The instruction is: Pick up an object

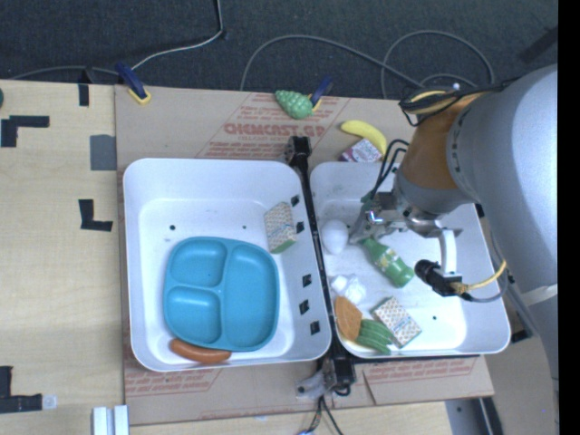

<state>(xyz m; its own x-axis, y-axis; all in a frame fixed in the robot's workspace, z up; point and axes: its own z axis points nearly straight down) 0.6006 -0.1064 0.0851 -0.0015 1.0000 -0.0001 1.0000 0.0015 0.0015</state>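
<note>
My gripper (370, 221) is low in the right bin (471, 333), at the end of the grey arm with its orange band (433, 143). It sits right at the upper end of a green bottle (390, 264) that lies tilted on the bin floor. A white ball (335, 235) rests just left of the gripper. Nearer the bin's front lie a small white lump (349, 288), an orange piece (347, 314), a green vegetable (373, 335) and a patterned packet (397, 320). The arm hides the bin's upper right part.
The left bin (145, 188) holds a blue divided plate (222, 293), a sausage (199, 352) at its front and a small box (281, 227) by the divider. Behind the bins lie a banana (364, 134), a green toy (294, 103) and a packet (364, 153).
</note>
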